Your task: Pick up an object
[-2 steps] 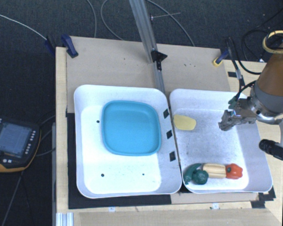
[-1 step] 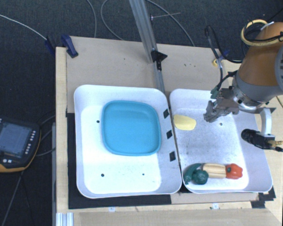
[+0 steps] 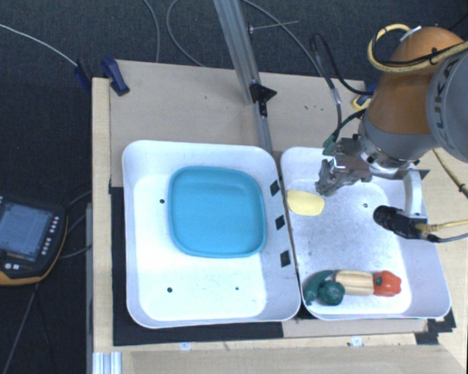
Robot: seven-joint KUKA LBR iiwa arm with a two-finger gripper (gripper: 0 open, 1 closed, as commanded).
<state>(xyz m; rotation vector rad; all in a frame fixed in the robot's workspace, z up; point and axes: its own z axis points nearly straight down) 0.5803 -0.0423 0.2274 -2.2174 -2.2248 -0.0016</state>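
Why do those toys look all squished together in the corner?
Nothing looks broken or spilled. The green toy, tan block and red toy lie bunched at the right bin's near edge. The yellow piece sits alone below the claw.

Dark carpet (image 3: 44, 96) surrounds wooden bench (image 3: 183, 103). Cables (image 3: 149, 8) at 12 o'clock; metal pole (image 3: 240, 51) slants there. Pendant (image 3: 19, 235) at 9 o'clock.

The arm (image 3: 448, 75) is bulky and rounded, with a grey shell and a broad orange band (image 3: 405, 81) above the wrist. A pale yellow cable (image 3: 387, 38) loops over its top. The gripper (image 3: 331, 179) is dark grey metal.
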